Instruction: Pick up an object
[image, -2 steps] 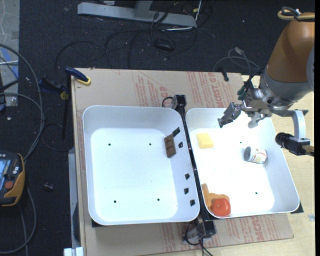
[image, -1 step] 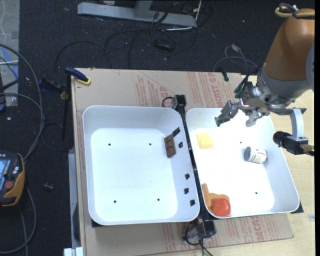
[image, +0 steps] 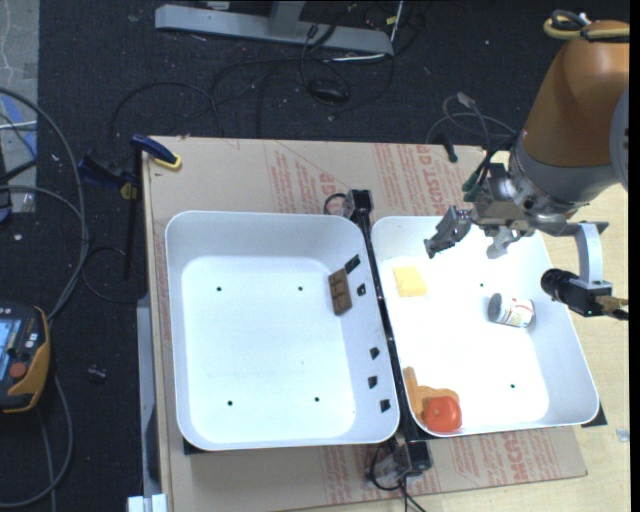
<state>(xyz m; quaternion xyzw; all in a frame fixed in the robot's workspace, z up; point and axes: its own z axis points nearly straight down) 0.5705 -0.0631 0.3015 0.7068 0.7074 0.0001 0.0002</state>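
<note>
Gripper (image: 470, 238) hovers over the right bin's (image: 570, 345) far edge, fingers spread apart, nothing between them. In that bin: yellow block (image: 410, 281) near the divider, white cup (image: 511, 311) on its side, orange-red toy (image: 436, 405) in the near left corner. Brown bar (image: 341, 292) lies in the left bin (image: 190, 300).

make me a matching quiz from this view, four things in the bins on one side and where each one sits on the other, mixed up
Things:
1. brown block
2. yellow block
3. white canister
4. red-orange item

Places:
A. right bin, near front corner by the divider
B. left bin, against its right wall
C. right bin, right of centre, lying on its side
D. right bin, upper left area, below the gripper

Pairs: 1-B, 2-D, 3-C, 4-A
</note>
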